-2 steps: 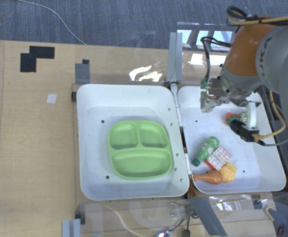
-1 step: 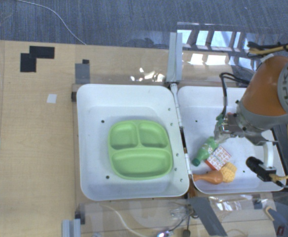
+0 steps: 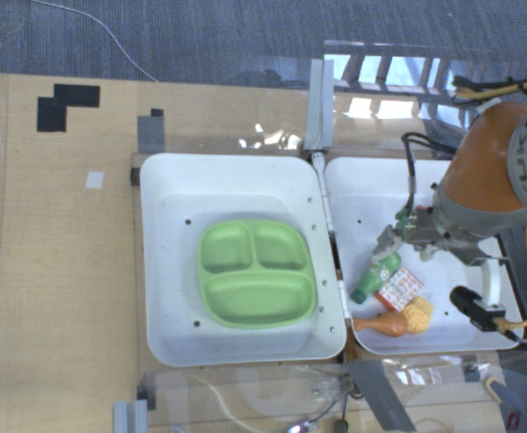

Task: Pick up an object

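In the right bin (image 3: 363, 197), a green bottle (image 3: 374, 278) lies tilted near the bin's left wall. A small red-and-white box (image 3: 400, 285) sits beside it. A yellow corn cob (image 3: 418, 313) and an orange piece of toy food (image 3: 381, 325) lie near the front edge. My gripper (image 3: 401, 239) hangs just over the upper end of the green bottle, reaching in from the right. Nothing shows between its tips.
The left bin (image 3: 169, 197) holds a green divided plate (image 3: 255, 272). A grey divider (image 3: 330, 242) separates the two bins. The arm's orange band (image 3: 480, 165) covers the right bin's far right side. The wooden bench (image 3: 56, 269) stretches to the left.
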Robot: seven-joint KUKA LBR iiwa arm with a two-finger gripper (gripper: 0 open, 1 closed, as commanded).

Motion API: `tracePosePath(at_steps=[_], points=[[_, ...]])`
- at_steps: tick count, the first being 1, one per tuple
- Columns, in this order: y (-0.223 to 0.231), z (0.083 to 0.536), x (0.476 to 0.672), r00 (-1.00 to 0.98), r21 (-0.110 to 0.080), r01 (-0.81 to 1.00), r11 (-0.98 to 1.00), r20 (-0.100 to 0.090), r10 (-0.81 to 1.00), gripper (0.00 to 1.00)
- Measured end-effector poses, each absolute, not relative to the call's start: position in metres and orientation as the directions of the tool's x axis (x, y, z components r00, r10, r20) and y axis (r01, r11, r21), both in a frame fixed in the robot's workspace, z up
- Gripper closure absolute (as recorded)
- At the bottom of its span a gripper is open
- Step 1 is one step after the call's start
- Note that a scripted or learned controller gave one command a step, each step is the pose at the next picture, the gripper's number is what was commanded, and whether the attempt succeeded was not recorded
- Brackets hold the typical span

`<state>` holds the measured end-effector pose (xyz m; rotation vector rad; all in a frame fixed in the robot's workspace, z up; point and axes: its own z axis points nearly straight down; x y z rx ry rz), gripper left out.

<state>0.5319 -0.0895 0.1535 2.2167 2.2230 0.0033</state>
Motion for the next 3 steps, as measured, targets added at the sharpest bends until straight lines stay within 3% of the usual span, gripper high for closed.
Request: tracePosePath(at_steps=[1, 2, 3], points=[[-0.130, 0.094, 0.498, 0.000, 0.027, 1.000, 0.000, -0.006, 1.000, 0.00], [-0.126, 0.104, 0.500, -0.006, 0.029, 1.000, 0.006, -0.002, 1.000, 1.00], [-0.058, 0.186, 0.576, -0.007, 0.005, 1.000, 0.007, 0.000, 1.000, 1.00]])
